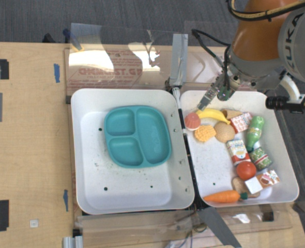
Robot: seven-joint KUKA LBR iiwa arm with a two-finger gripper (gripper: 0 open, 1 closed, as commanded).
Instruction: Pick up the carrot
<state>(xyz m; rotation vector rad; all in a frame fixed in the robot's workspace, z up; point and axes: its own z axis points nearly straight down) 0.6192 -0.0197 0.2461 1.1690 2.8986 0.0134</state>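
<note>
Right, carrot (223,197) lies flat in the right bin (214,169), at the near edge, against the front wall. Long axis runs roughly left-right across the view, slightly tilted. Pointed orange tip faces left, toward the divider between bins; the green stub end faces right. Just beside the stub sits a white cube (253,185), with a brownish piece behind it, touching or nearly so. A red tomato (246,170) is just above that, then a small carton (237,149) and a green can (260,157). Red-and-white packet (269,178) at the right of the cube.

Far end of the same bin: banana (213,114), pink round piece (193,120), orange waffle-like piece (205,133), tan cookie shape (225,132), another carton (241,122), green bottle (255,128).

Hand (208,98) hovers over the far left corner of the right bin, near the banana, well apart from the carrot. Fingers too small and dark to read; cannot tell whether released or clenched. Nothing visibly grasped.

Left bin (85,138) holds a teal divided plate (111,154). Both bins sit on the wooden worktop (23,138).
</note>
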